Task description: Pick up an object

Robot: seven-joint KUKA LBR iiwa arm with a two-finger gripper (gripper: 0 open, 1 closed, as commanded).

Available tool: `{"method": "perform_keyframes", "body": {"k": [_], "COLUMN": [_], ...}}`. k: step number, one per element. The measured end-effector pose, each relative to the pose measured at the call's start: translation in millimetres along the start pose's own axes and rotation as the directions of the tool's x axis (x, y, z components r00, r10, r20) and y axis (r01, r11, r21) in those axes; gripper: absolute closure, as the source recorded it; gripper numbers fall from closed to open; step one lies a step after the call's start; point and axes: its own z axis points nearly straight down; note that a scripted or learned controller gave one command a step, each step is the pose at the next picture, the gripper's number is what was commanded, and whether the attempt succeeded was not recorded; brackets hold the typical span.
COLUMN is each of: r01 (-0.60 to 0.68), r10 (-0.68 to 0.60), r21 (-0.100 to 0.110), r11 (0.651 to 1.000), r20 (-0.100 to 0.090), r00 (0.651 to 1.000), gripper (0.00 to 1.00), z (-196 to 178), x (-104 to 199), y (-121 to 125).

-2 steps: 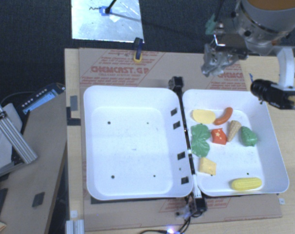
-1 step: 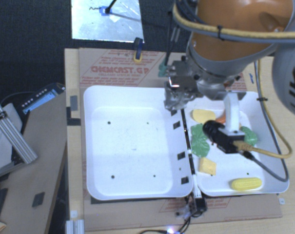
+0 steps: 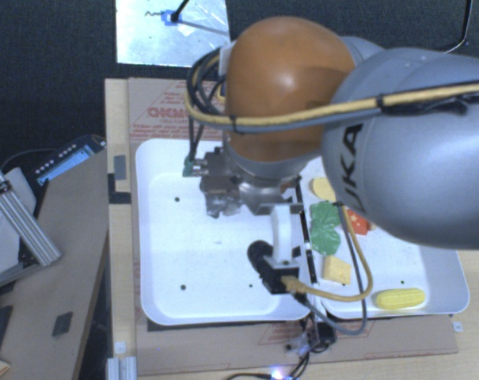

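Grey metal and an orange band are being shown at the upper right, where the arm [image 3: 397,133] is being reached in over two white bins. The gripper [image 3: 221,200] is being held low over the left bin [image 3: 176,244], in its far right part and near the wall it shares with the right bin [image 3: 449,287]. Whether the gripper is open or closed cannot be told, as it is being viewed from above and shadowed by the wrist.

The objects that can be seen are being kept in the right bin, apart from the gripper and across the shared wall. A green leaf [image 3: 325,226] is being shown just beside that wall, with a pale yellow block [image 3: 336,271] just in front of it. A red piece [image 3: 359,225] is being pressed against the leaf's right side, and a yellow piece [image 3: 323,188] is lying just behind the leaf. Both pieces are being partly covered by the arm, which is also hiding much of the right bin. A corn cob [image 3: 399,298] is lying alone near the front rim.

Both bins are being carried on a cardboard sheet [image 3: 168,113] with red print, laid on a wooden bench [image 3: 65,260]. A silver sheet [image 3: 156,30] is being shown beyond the bench's far edge, against a dark floor. An aluminium rail [image 3: 17,220] and a dark device [image 3: 65,158] with a blue strip are being seen at the left.
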Motion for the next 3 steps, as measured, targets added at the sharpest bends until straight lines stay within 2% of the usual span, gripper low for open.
{"method": "perform_keyframes", "body": {"k": [1,2,3], "r01": [-0.009,-0.007,-0.007], "r10": [0.009,0.007,0.007], "r21": [0.002,-0.017,-0.015], "r11": [1.000,1.000,1.000], "r20": [0.003,-0.005,-0.004], "r00": [1.000,1.000,1.000], "gripper": [1.00,1.00,1.00], "z": [143,64,35], "x": [8,8,8], "y": [15,44,72]}}
